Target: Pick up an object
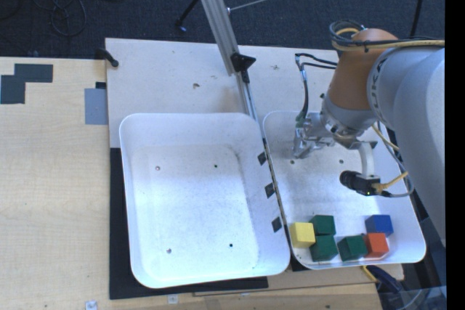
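The gripper (305,145) hangs over the right bin's (320,178) far end; its grip I cannot tell. The blocks (338,237) huddle touching at the near edge, well apart from it, so a grab there could jam or slip.

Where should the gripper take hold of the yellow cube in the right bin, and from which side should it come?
Probably from straight above, fingers on the yellow cube's far and near faces. Its right face seems to touch a green cube, and the bin wall stands close on its left, so those sides leave little room. The gripper is at the bin's far end.
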Robot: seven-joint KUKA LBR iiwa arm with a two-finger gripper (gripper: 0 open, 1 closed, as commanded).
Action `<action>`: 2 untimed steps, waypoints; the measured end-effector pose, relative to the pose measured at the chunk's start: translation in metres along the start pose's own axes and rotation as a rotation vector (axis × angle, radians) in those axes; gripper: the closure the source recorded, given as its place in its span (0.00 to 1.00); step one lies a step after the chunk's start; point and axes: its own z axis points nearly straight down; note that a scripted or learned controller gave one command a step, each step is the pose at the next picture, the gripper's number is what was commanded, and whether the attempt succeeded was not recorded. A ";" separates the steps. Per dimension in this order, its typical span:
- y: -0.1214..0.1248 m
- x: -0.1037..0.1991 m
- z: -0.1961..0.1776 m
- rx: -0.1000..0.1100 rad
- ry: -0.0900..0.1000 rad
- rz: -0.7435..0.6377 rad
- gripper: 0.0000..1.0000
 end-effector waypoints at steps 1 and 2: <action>0.000 0.001 -0.010 0.003 0.000 -0.009 1.00; 0.000 0.001 -0.019 0.005 -0.001 -0.015 1.00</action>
